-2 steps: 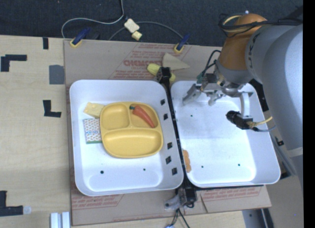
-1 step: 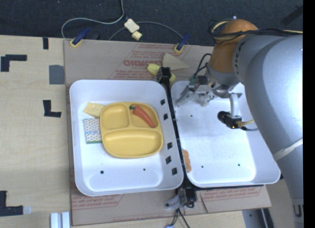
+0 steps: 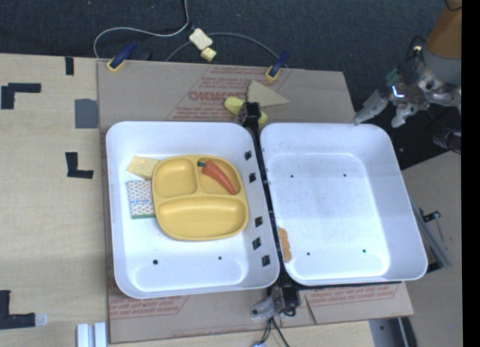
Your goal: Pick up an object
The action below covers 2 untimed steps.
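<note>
Two spread, empty jaws of the gripper [image 3: 382,109] hang past the right bin [image 3: 397,188] at its 1 o'clock corner, touching nothing.

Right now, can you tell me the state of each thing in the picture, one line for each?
yellow divided plate: lies flat in the left bin, right side up.
orange carrot: lies in the plate's upper right compartment.
patterned card: flat beside the plate's left edge.
left bin: holds the plate and card.
right bin: sits beside the left bin.
pincer: above the right bin's upper right corner, holding nothing, open.
</note>
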Available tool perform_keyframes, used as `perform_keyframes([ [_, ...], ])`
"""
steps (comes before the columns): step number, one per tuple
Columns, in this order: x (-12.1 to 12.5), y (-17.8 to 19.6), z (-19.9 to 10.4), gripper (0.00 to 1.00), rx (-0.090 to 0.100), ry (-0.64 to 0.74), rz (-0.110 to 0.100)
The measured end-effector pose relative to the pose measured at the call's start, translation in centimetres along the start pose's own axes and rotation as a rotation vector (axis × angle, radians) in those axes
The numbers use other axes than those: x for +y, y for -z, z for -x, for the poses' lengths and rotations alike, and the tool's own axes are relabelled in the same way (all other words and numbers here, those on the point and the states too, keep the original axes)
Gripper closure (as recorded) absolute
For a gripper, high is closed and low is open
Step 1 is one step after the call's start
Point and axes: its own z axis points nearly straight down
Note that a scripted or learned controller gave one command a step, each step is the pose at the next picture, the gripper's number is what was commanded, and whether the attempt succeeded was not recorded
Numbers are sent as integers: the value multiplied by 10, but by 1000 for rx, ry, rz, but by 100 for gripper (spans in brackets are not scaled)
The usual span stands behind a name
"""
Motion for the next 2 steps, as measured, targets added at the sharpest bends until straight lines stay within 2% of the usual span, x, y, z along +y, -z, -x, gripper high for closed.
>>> perform_keyframes([
  [1,-5,-151,-75,0,11,15,-17],
  [2,-51,-142,-127,0,9,12,-13],
])
